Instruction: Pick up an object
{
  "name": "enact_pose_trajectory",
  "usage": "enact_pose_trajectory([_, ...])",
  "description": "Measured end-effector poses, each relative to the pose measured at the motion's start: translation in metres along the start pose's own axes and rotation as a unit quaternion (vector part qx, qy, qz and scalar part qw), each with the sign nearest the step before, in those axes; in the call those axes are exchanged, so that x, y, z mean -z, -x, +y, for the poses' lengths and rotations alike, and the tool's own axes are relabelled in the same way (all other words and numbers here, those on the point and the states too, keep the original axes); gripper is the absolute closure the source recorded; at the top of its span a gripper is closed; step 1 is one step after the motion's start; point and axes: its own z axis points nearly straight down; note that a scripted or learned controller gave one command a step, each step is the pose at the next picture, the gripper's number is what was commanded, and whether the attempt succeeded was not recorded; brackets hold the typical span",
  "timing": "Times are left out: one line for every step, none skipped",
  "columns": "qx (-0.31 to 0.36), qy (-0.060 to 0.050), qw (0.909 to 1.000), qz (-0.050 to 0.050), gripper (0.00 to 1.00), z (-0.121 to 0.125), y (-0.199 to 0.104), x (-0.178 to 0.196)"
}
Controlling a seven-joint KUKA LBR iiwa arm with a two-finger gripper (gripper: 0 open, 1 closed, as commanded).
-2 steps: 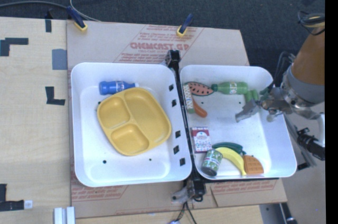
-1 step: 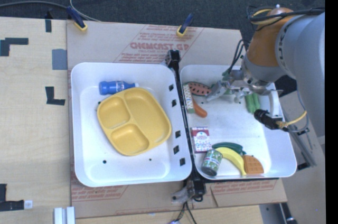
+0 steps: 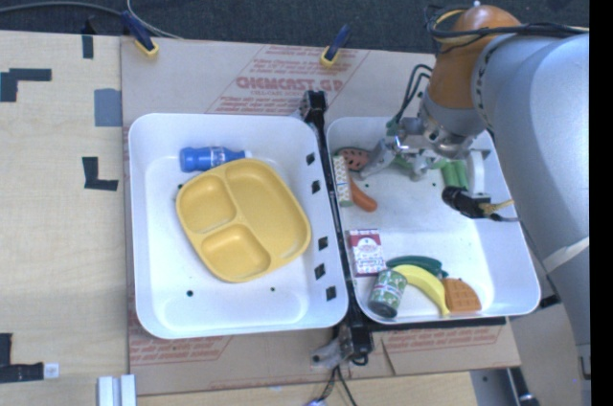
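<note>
While the yellow tray (image 3: 242,219) and blue bottle (image 3: 211,157) lie in the left bin (image 3: 153,232), the jaws (image 3: 407,153) hang low over the right bin's (image 3: 498,251) far edge beside a sausage (image 3: 362,196); their state I cannot tell. Nothing looks lifted yet, so the pick remains.

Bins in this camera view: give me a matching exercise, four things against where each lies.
Things:
1. yellow plate
2. blue bottle
3. banana
4. small red box

Places:
A. right bin, near its front edge, beside a green can
B. left bin, by its back wall, just behind the plate
C. right bin, along its left wall, just behind the can
D. middle of the left bin

Pairs: 1-D, 2-B, 3-A, 4-C
</note>
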Motion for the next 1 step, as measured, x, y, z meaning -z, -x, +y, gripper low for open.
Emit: enact_pose_trajectory([0.001,0.008,0.9999,-0.006,0.0,-0.0035,-0.0284,0.0011])
